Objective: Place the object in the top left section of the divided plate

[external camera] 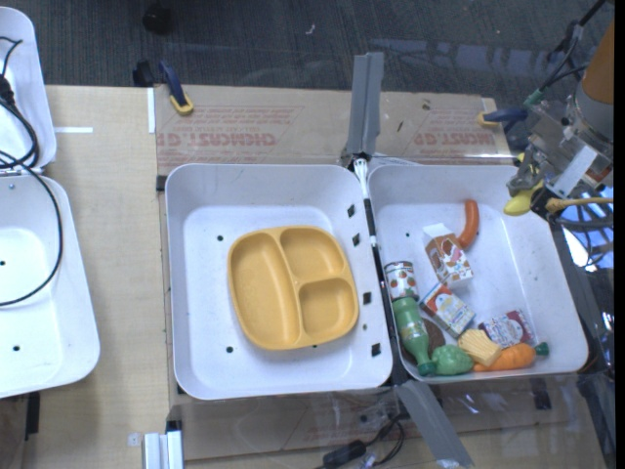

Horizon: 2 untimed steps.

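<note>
Fingers (pixel 528 186) closed on a small yellow banana (pixel 520 203), above right bin's (pixel 571 291) far edge

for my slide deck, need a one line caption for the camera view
Gripper holding a yellow toy above right bin; divided plate waits in left bin.

The scene is viewed by a single fixed camera set high above the bench and tilted downward, so that both white bins are taken in whole at a moderate distance. The gripper (pixel 535 189) is seen near the right edge; the right bin (pixel 571 291) lies just below it and the left bin (pixel 190 291) well to its left.
</note>
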### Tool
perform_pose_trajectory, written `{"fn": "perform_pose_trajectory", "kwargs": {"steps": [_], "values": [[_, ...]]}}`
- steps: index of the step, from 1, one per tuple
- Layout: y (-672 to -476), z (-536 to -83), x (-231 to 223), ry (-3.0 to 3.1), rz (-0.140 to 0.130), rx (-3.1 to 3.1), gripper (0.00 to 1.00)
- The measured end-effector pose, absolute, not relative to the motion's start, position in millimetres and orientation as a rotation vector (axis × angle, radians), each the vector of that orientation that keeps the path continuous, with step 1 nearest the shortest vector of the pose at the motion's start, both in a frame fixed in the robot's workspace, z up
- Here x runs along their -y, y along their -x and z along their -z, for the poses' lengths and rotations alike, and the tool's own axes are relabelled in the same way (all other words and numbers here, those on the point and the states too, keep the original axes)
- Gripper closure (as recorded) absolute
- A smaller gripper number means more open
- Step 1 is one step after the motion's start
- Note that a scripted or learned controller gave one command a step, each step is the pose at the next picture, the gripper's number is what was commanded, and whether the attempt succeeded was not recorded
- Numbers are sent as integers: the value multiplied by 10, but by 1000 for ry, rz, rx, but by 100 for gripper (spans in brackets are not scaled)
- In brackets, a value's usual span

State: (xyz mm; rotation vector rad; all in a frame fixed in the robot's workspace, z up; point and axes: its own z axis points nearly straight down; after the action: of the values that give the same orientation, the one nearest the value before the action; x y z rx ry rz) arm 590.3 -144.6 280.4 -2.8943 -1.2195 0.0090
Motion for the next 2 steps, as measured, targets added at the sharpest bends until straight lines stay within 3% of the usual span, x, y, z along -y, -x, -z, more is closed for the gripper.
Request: {"fn": "perform_pose_trajectory", "kwargs": {"steps": [1,2], "values": [[-5893,-2435,687,2769,-10,1479,100],[-5894,-2511,700,2769,-16,1478,100]]}}
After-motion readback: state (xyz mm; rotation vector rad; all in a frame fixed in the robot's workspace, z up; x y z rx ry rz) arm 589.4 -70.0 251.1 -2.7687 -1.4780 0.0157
